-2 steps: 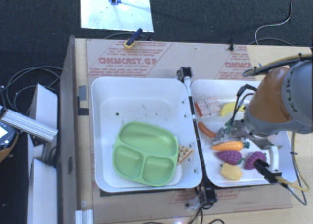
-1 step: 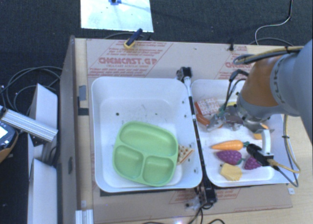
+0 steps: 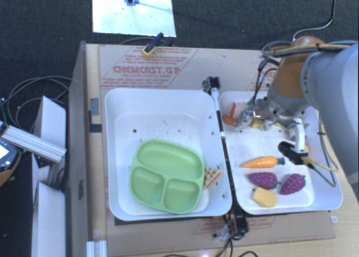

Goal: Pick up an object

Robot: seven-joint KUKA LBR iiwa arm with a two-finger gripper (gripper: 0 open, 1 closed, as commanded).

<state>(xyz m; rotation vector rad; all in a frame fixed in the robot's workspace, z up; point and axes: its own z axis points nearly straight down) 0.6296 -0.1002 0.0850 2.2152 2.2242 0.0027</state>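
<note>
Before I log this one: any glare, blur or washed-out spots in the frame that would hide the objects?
Camera view: the white sheet on the floor is blown out; the arm looms large and soft close to the lens; the gripper area is cluttered and hard to read. The green tray, carrot and purple grapes are evenly lit and sharp.

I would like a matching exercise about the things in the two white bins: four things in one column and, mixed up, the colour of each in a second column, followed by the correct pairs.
Things
1. divided plate in the left bin
2. toy carrot in the right bin
3. grape bunch
4. cheese wedge

Colours
A. purple
B. yellow
C. light green
D. orange

Pairs: 1-C, 2-D, 3-A, 4-B
</note>
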